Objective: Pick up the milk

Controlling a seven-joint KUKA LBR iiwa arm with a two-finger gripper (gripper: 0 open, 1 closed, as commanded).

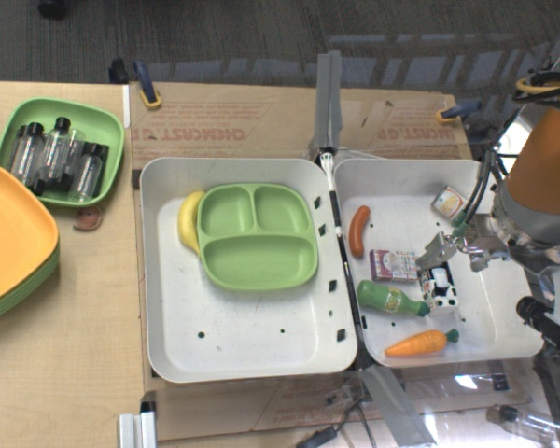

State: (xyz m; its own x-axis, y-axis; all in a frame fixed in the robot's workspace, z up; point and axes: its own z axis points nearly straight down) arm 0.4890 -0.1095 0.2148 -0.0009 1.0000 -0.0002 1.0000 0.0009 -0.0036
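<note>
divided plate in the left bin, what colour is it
Light green divided plate, in the camera view.

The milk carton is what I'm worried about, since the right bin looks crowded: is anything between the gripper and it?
Nothing visible does. The gripper sits right at the milk carton. The green bottle lies just left, the purple packet up-left, the carrot below.
</note>
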